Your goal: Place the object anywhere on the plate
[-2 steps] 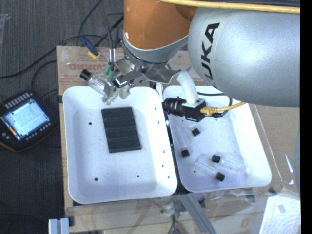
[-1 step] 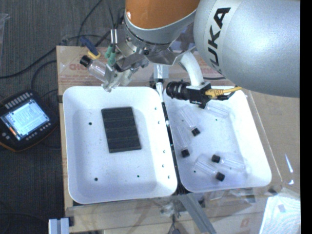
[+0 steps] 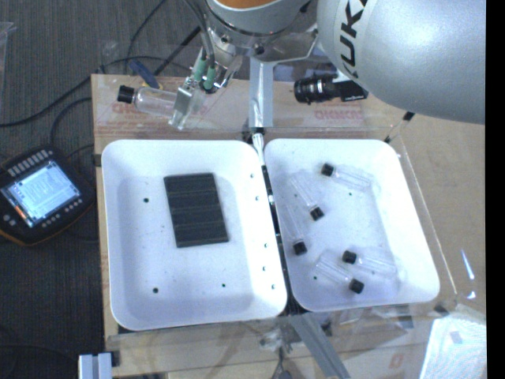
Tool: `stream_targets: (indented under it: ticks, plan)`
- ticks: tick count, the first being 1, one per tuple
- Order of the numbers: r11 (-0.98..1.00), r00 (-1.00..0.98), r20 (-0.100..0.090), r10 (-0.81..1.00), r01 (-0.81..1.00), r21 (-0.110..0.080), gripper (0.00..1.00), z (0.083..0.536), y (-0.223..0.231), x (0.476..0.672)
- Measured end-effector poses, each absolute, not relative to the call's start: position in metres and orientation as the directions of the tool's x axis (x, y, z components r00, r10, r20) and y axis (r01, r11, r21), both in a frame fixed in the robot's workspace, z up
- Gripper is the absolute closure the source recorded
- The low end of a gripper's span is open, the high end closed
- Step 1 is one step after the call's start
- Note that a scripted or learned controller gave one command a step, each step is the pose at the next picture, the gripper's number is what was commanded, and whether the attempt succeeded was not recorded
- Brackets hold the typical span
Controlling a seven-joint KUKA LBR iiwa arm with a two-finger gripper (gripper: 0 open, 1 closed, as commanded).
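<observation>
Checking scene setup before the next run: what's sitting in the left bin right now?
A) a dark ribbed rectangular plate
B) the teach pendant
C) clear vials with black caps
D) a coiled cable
A: a dark ribbed plate lies flat in the left bin; the capped clear vials are in the right bin.

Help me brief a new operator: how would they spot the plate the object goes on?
Find the two white bins side by side and take the left bin. The plate is the dark rectangular slab lying flat near its middle. It is the only dark, opaque thing in the bins; the right bin holds clear vials with black caps.
</observation>
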State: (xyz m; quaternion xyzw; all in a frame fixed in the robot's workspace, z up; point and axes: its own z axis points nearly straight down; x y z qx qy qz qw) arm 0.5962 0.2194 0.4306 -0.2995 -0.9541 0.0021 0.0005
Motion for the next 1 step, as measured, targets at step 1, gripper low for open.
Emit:
stream_targets:
  ticks: [1]
  plan:
    - [0.535, -0.535, -0.001, 0.845, 0.845, -0.005, 1.0, 0.4298, 0.233, 0.6429]
